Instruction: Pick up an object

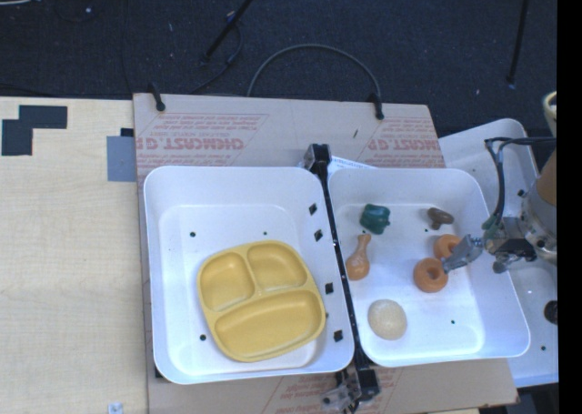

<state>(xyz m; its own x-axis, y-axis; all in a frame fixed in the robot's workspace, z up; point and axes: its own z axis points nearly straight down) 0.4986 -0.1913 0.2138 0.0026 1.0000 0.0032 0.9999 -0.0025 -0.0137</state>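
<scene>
The right bin [496,335] holds several small objects. An orange ring-like piece [430,275] lies near its middle right, and a smaller orange piece [446,245] sits just above it. My gripper [463,254] reaches in over the bin's right wall, its tip right beside the smaller orange piece and just above the ring. Nothing shows as lifted. Further left are a tan drumstick-shaped toy [358,259], a teal lump [375,217] and a pale round object [387,319]. A small brown piece [440,217] rests near the back right.
The left bin [168,221] holds a yellow divided tray [262,298]. A black divider [329,248] runs between the bins. Cables and the arm's wrist [532,235] crowd the right bin's right edge. Cardboard lies under both bins.
</scene>
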